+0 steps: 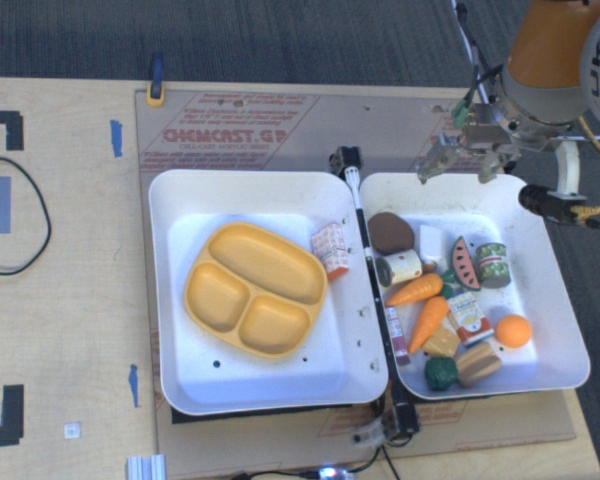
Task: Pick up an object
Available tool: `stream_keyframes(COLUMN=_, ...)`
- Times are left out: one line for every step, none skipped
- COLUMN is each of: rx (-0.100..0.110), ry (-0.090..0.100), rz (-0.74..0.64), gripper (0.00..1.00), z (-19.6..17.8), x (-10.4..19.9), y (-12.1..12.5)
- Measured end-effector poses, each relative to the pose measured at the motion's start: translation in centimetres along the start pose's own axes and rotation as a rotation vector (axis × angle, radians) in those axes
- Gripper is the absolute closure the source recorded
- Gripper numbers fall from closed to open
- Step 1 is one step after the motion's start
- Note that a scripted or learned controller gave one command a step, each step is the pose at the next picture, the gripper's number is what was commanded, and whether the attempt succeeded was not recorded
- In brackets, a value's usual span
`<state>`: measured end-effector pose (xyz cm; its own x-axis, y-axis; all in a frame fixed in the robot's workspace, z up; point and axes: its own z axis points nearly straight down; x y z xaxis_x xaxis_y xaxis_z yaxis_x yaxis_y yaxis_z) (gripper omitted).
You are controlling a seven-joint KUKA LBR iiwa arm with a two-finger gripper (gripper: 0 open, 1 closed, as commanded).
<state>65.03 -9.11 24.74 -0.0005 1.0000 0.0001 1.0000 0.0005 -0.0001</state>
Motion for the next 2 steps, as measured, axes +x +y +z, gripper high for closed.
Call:
stream_keyframes(rx=0.001, ry=-0.001, rz=0.002, gripper=0.0, z=11.2, x=-5.9, y=-8.3)
stream_keyframes(rx=-0.004, ry=-0.001, rz=0.001, gripper=1.0, z=10.1, x=-5.8, y=-8.1)
